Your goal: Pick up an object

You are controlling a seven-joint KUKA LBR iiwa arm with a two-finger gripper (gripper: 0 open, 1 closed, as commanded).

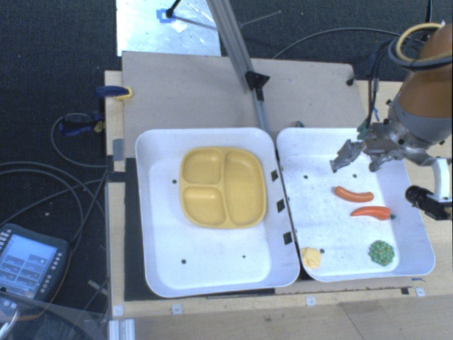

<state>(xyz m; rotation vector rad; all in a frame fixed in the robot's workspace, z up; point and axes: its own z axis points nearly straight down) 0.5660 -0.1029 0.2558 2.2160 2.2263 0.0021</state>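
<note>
Hovering over the far part of the right bin [425, 264]: the gripper [359, 155], fingers spread open, nothing between them. The arm [428, 83] is reaching in from the right, orange band showing above the wrist.

Sitting in the right bin, all apart from the fingers: one hot dog [353, 194] near the middle, a second hot dog [371, 212] just beside it toward the near right, a green broccoli piece [381, 252] near the near-right corner, and a small yellow lump [311, 257] at the near-left edge, too blurred to identify.

The left bin [152, 261] is holding a yellow divided plate [223, 188] with three compartments, lying flat toward the far side. Both bins are resting side by side on the surface [184, 91], edges touching in the middle.
</note>
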